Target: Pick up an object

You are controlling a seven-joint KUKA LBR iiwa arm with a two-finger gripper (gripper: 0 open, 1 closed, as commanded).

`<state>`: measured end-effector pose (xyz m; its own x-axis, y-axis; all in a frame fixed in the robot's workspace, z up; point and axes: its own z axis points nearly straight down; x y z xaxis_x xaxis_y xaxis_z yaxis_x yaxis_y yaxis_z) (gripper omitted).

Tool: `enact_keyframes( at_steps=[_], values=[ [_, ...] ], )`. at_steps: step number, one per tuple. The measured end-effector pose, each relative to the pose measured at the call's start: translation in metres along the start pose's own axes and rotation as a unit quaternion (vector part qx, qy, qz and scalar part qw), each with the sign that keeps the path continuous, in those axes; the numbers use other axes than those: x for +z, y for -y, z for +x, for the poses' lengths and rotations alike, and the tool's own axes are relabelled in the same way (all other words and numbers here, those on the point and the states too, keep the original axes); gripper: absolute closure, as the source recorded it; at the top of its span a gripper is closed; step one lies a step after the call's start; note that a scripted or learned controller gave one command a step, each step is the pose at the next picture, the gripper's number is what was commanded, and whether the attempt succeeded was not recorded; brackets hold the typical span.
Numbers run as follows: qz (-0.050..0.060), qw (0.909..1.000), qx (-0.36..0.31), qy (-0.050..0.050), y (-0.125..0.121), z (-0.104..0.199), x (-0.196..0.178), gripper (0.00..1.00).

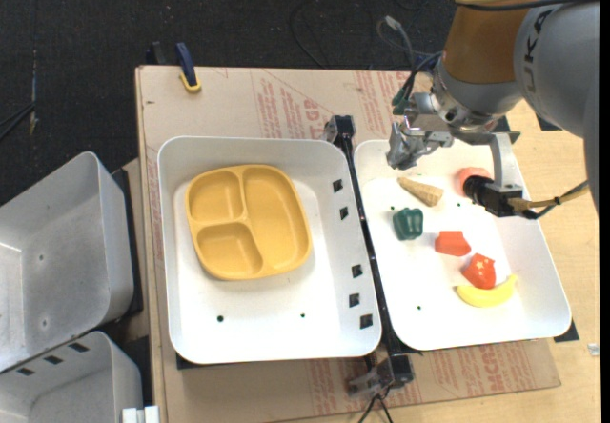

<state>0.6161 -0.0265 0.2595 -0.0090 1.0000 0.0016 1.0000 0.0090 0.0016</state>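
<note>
Two white bins [257,340] sat on a cardboard-covered tabletop [248,97] over dark floor. The end effector [405,156], grip state unclear, hovered just beyond the tan wedge [421,190] in the right bin.

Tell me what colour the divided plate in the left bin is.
Yellow; the divided plate shows clearly in the camera view.

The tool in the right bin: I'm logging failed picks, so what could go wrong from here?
1. The tool hovers near the bin's far wall, above the tan wedge; a straight descent may miss it or strike the wall.
2. The wedge lies flat and tapered, so it may slip out.
3. The green pepper sits close by the wedge and could get nudged.
</note>
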Motion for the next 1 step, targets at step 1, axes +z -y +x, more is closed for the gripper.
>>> enact_keyframes(
  at_steps=[1],
  values=[
    [0.0, 1.0, 0.001, 0.001, -0.0103, 0.0457, 0.0135, 1.0]
  ],
)
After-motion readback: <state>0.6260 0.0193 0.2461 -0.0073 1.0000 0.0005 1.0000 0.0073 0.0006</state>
